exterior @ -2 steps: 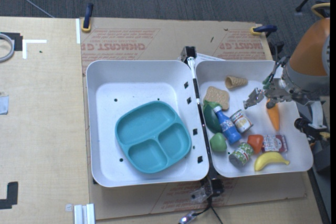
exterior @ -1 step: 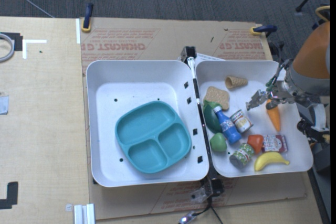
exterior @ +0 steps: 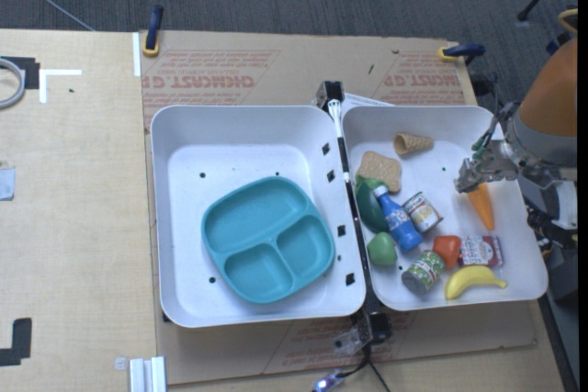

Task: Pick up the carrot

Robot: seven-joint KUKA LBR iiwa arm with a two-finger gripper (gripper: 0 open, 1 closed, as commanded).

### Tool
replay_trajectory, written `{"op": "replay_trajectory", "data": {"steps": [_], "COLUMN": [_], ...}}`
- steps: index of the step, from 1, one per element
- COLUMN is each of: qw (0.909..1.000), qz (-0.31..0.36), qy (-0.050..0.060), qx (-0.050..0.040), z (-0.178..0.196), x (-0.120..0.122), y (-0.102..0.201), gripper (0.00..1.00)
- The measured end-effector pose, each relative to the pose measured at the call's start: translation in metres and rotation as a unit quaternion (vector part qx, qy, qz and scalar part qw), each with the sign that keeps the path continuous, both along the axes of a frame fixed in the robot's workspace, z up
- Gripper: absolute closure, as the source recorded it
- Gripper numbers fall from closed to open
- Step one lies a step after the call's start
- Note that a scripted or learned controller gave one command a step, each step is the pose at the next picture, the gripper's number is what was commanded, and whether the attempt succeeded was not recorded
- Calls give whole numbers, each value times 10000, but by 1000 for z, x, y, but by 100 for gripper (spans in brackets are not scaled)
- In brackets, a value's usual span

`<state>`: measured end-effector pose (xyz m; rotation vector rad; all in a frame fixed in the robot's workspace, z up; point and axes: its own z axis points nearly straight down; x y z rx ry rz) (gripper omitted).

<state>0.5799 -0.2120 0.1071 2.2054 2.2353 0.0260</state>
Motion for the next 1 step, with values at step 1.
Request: {"op": "replay_trajectory", "data": {"steps": [1], "qw": [10000], "qz": [29], "qy": [11], "qx": [83], "z": [0], "x": [2], "y": [9], "gripper": [0]}}
